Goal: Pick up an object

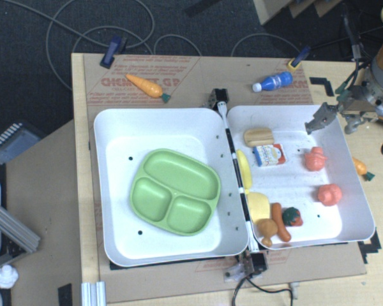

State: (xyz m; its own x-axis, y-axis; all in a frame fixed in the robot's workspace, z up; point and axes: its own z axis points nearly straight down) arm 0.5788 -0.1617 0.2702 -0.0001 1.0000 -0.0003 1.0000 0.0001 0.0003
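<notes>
The right bin (345, 225) holds several toys: a tan bread piece (258, 136), a small red, white and blue carton (269, 155), two pink fruits (315, 160) (329, 194), a yellow banana (244, 169), a yellow block (258, 204), an orange sausage (281, 222), a red and green berry (293, 217) and a brown lump (267, 228). My gripper (335, 120) hovers over that bin's far right corner. It is open, its fingers spread wide with nothing between them. The nearest toy is the upper pink fruit, just below and left of it.
The left bin (115, 139) carries a green divided plate (174, 191). On the bench behind the bins lie a toy carrot (147, 86) and a blue bottle (273, 82). A small orange toy (360, 167) sits outside the right bin's right wall.
</notes>
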